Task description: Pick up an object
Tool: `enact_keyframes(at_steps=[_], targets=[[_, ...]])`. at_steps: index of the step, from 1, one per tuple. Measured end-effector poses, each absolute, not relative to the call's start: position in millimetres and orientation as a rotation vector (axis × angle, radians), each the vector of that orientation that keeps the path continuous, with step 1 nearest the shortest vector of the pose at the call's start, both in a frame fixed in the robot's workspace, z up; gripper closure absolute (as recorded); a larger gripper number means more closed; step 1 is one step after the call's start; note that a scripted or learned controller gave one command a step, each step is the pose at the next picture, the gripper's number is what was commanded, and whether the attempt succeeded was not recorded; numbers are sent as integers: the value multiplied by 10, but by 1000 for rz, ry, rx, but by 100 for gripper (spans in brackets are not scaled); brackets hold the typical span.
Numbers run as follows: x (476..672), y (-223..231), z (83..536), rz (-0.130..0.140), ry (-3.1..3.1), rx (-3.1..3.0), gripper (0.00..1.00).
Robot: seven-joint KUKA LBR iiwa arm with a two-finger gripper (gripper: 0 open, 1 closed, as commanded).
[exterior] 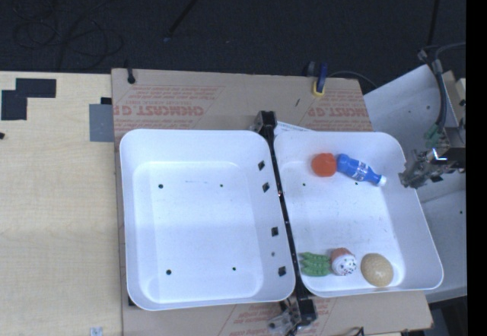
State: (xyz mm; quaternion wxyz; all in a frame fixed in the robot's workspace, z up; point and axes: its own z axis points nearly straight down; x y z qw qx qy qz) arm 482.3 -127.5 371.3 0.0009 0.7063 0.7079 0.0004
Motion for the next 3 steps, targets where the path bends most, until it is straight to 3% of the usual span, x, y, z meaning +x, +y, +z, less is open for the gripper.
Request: enact_keyframes(at_steps=[1, 2, 3], targets=[[5208, -1406, 3412, -2, 2221, 2222, 100], [5303, -1298, 3694, 0, 2223, 2218, 100], [5031, -864, 4041, -1, 2226, 2219, 100]])
